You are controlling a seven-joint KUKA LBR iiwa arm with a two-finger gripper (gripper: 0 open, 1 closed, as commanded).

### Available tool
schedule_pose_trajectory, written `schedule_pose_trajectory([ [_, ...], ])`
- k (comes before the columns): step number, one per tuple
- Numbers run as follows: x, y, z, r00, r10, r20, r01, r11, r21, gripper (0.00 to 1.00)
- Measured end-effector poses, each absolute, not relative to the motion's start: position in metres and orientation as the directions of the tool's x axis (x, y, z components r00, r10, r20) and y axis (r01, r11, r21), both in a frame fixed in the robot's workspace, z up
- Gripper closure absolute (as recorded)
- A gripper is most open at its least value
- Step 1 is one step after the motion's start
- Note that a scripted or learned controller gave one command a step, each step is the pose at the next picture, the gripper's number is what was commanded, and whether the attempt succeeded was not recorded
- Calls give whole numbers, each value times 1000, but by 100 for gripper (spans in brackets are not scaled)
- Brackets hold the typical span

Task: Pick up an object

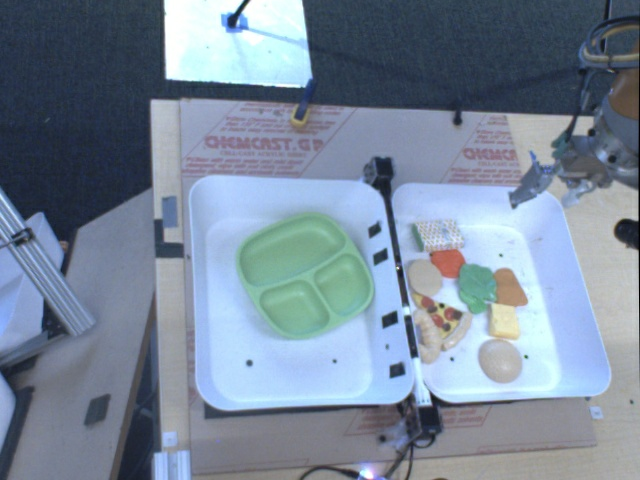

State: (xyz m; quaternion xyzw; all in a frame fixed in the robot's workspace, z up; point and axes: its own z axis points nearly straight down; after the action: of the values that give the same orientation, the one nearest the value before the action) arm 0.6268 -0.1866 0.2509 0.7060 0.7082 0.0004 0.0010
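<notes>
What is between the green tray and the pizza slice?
In the camera view, the two bins' touching white walls with black clips lie between the green tray and the pizza slice.

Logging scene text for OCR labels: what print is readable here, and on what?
"CHEMCAST GP", red, mirrored: board behind the left bin.
Same red print on the board behind the right bin and along the front edge: too blurred and cropped to read.
Speckled food piece: pattern, no letters legible.
</notes>
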Motion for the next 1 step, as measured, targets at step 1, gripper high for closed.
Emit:
schedule_pose_trajectory([
  [1, 619, -180, 196, -2, 1000, 1, 1000, 2, -3, 0],
])
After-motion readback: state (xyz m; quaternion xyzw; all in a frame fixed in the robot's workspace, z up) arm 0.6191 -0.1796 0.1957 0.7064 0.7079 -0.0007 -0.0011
